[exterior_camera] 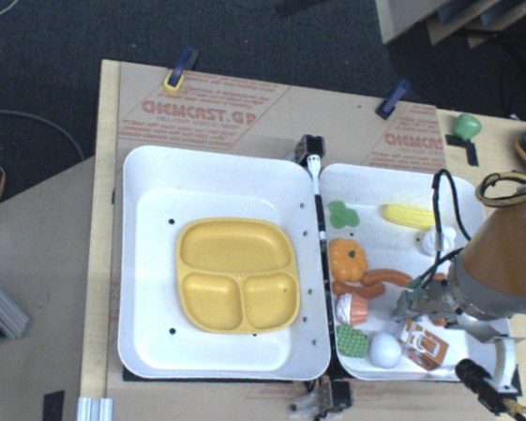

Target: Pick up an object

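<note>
The right bin point(379, 182) holds several small objects: a yellow corn cob point(408, 215), a green leafy piece point(343, 214), an orange pumpkin-like toy point(346, 260), a brown sausage point(387, 278), a red-and-white piece point(354, 309), a green textured piece point(353, 341), a white ball point(385, 350) and a brown-and-white packet point(424, 345). My gripper point(419, 306) reaches down into this bin from the right, just right of the sausage and above the packet. The wrist hides its fingers.
The left bin point(146, 239) carries a yellow three-compartment tray point(235, 273). A black cable point(441, 202) loops over the right bin's far side. The orange-banded arm point(507, 261) covers that bin's right edge. Clamps point(177, 72) sit on the cardboard behind.
</note>
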Robot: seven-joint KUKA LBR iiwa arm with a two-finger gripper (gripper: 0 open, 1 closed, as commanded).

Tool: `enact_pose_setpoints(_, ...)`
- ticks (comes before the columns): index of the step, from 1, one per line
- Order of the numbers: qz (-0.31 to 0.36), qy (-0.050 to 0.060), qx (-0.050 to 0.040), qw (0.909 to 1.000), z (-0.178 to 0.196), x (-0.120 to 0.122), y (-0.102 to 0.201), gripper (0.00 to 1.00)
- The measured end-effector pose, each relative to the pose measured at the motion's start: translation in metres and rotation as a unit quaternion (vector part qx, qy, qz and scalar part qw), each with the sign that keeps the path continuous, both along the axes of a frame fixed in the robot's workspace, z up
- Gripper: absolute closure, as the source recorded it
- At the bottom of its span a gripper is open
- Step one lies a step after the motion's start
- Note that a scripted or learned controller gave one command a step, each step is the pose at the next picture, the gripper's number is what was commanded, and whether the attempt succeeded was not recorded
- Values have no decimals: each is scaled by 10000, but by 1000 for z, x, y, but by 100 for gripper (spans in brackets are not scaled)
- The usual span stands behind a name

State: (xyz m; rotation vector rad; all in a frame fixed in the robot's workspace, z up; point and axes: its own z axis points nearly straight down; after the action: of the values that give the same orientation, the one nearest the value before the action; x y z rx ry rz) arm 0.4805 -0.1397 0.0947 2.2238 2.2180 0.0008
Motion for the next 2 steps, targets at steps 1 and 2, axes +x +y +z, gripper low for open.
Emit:
enact_pose_setpoints(1, 20, -21, -11, 10000, 43, 4, 2, 100)
enact_pose_setpoints(2, 12, -30, -15, 10000, 95, 1, -8, 100)
